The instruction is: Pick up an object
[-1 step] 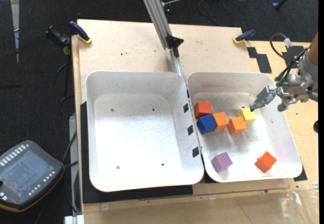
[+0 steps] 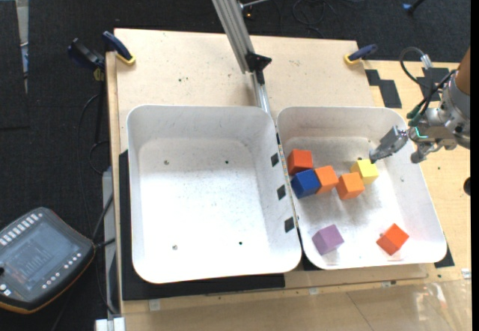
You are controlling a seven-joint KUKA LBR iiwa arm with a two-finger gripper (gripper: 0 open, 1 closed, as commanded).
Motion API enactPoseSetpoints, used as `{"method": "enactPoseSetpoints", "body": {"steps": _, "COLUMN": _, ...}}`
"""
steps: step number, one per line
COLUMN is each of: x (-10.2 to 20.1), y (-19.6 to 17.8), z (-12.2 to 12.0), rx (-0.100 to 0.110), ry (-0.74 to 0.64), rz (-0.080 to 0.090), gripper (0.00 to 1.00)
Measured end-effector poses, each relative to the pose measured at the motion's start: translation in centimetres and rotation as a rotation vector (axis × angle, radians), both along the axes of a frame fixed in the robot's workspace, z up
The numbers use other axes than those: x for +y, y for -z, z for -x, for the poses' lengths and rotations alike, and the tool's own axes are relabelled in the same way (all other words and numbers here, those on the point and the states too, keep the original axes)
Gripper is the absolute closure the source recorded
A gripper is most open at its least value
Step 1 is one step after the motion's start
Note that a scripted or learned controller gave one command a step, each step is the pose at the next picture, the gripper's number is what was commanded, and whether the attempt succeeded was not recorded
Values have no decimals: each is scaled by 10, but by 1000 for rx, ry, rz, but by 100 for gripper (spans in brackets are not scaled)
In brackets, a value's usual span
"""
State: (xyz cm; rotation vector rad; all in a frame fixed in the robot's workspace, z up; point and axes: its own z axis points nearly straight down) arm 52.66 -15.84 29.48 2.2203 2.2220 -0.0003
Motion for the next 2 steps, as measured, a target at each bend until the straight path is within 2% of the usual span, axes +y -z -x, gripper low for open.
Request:
{"method": "enactPoseSetpoints", "body": {"steps": 1, "x": -1, "y": 50, "z": -10, "rx": 4, "ry": 1, "rz": -1, "gripper": 0}}
{"method": "enactPoseSetpoints", "body": {"steps": 2, "x": 3, "y": 94, "z": -6, "rx": 5, "ry": 1, "rz": -1, "gripper": 0}}
